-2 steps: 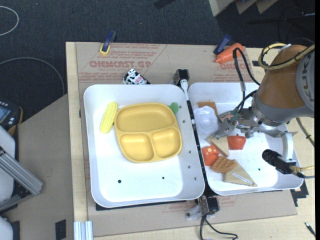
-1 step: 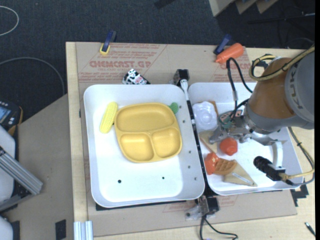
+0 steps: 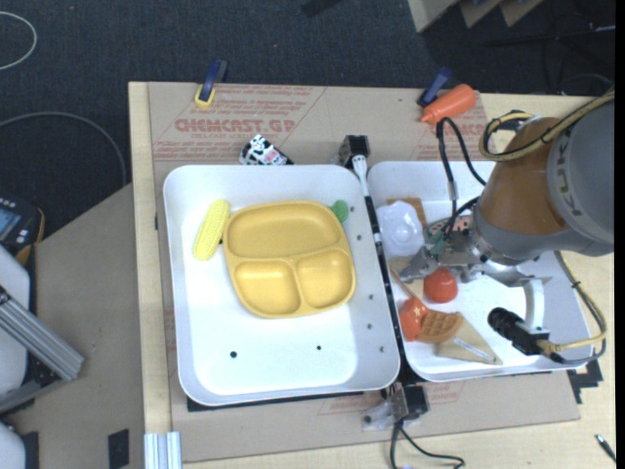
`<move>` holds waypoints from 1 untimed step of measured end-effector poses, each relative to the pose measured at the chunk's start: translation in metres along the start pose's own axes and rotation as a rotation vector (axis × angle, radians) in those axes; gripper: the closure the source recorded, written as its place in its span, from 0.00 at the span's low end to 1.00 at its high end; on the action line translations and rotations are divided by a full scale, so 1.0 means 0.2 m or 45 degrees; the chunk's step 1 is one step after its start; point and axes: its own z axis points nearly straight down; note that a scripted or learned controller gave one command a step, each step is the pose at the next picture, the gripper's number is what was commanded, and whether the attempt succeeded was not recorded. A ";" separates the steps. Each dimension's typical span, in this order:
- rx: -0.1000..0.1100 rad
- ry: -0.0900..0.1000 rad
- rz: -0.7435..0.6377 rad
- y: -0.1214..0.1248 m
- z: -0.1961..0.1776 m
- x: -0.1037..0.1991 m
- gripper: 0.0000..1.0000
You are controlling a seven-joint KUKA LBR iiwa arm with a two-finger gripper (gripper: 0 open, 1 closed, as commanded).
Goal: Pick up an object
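The arm enters from the right and bends over the right bin [image 3: 415, 176], with the gripper [image 3: 437, 262] low among the clutter on that bin's left side. This placement suits the task, since most of the loose, graspable items lie there. The wrist hardware masks the tool tip from this slanted overhead camera, so I cannot tell whether the gripper is spread, pressed together or pinching anything. No item can be confirmed as held. The nearest candidate is a red round item [image 3: 440, 286], just below the gripper in the frame and possibly touching it. It appears to rest on the bin floor, and I judge it the likely target. Just beside it are an orange-red piece [image 3: 412, 317], a waffle-patterned piece [image 3: 441, 326] and a tan wedge [image 3: 471, 350], packed closely enough that a descent could nudge a neighbour. Above the gripper in the frame lie a white translucent object [image 3: 400, 228] and a brown slice [image 3: 405, 206], near the bin's dividing wall. The left bin [image 3: 195, 291] bears a yellow divided plate [image 3: 288, 257], a corn cob [image 3: 210, 229] at its left edge and a small green item [image 3: 339, 210] at its upper right corner (all well apart from the arm). The pick is not yet demonstrated. A lift that shows the item clear of the floor would settle it.
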 end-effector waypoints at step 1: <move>-0.016 -0.003 0.001 0.02 -0.07 0.00 1.00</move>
